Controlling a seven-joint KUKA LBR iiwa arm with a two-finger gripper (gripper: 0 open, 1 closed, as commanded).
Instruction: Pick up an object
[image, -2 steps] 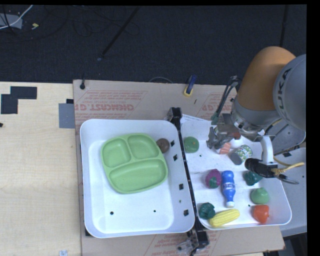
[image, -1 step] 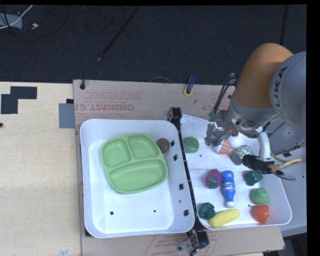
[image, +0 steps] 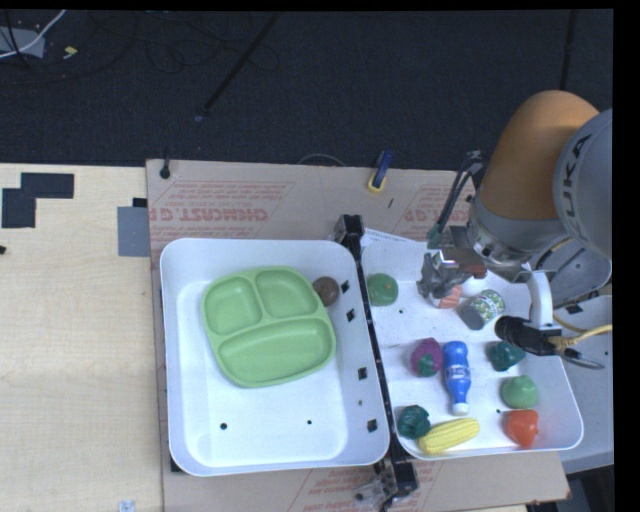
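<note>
The grey two-finger gripper hung low near the right white bin's far edge—whether clenched could not be told—risking merely nudging the small orange piece beneath it.

"UKA" on the arm

Lab; robot arm, taped bins

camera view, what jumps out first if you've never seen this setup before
The big grey arm with its orange band fills the upper right, its gripper low over the right white bin. That bin is crowded with small toys: a blue plastic bottle, a yellow corn cob, a red tomato-like piece. In the left white bin lies a pale green divided plate.
</note>
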